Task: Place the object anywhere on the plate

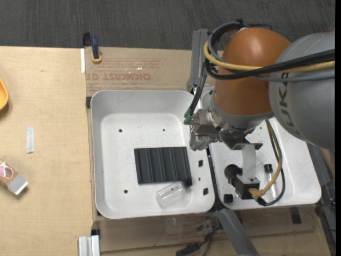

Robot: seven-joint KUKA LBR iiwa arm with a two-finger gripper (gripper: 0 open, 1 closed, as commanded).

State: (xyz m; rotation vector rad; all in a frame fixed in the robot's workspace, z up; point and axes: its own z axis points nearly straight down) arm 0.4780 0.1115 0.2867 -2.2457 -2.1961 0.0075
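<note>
Approach step: gripper (203,135) at the bins' divide, its opening impossible to tell; next, likely, a reach left to the clear vial (171,193) at the black plate's (160,163) near edge.

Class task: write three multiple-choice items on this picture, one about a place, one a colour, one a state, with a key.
1. The black ribbed plate lies: A in the left bin; B in the right bin; C on the wooden bench.
2. The arm's rounded joint is: A blue; B orange; C green.
3. The clear tube is: A standing upright; B lying on its side; C stacked on another.
Key: A, white bin floor surrounds it; B, the dome is orange; B, its length runs along the floor.
</note>
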